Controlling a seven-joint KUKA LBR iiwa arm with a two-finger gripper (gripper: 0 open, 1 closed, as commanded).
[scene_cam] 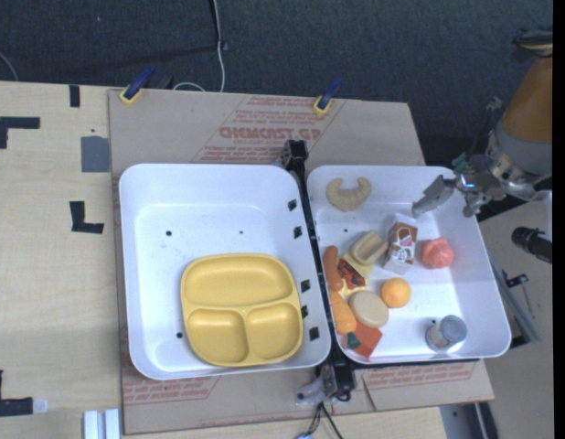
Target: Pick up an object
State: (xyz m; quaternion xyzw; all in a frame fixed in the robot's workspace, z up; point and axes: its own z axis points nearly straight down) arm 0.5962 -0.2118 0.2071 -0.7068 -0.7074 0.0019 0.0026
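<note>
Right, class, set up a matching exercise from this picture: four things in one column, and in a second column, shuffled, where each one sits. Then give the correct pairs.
Things
1. yellow plastic divided tray
2. tan croissant-shaped toy
3. small round orange ball
4. pink rounded lump

Places
A. far end of the right bin, near the divider
B. left bin, near its front
C. right bin, beside the small printed carton, toward the arm's side
D. middle of the right bin, next to a cream disc

Pairs: 1-B, 2-A, 3-D, 4-C
</note>
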